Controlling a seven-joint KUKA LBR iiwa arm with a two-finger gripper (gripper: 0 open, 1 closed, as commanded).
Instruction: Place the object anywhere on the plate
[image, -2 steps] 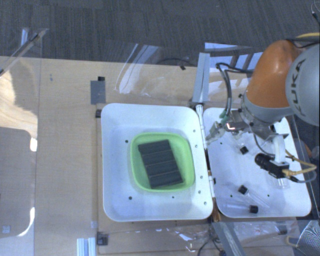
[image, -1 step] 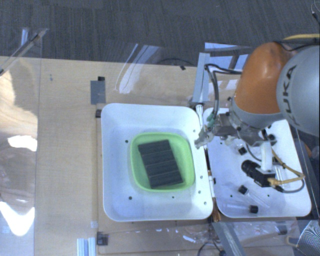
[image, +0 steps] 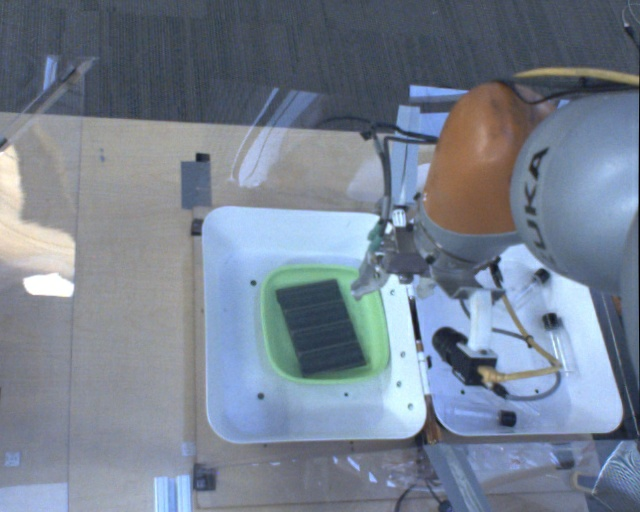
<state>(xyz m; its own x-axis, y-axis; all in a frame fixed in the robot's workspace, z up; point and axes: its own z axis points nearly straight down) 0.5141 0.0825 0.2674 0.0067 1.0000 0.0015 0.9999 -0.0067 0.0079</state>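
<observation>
I see the block (image: 320, 327), dark and ridged, lying flat on the green plate (image: 272, 335) and tilted a little against its sides. The plate sits in the middle of the left bin (image: 232, 400). The tool (image: 367, 279) hangs over the plate's far right rim, just beside the block's corner; I cannot tell whether it is spread or pressed together. The arm (image: 520, 190) reaches across the right bin (image: 592, 400), where a small black piece (image: 508, 418) lies. Both bins rest on the tabletop (image: 120, 300).

I log the left bin (image: 230, 385): green plate (image: 272, 335) inside, dark ridged block (image: 320, 327) flat on it, my hand (image: 366, 275) at the plate's upper-right rim.
</observation>
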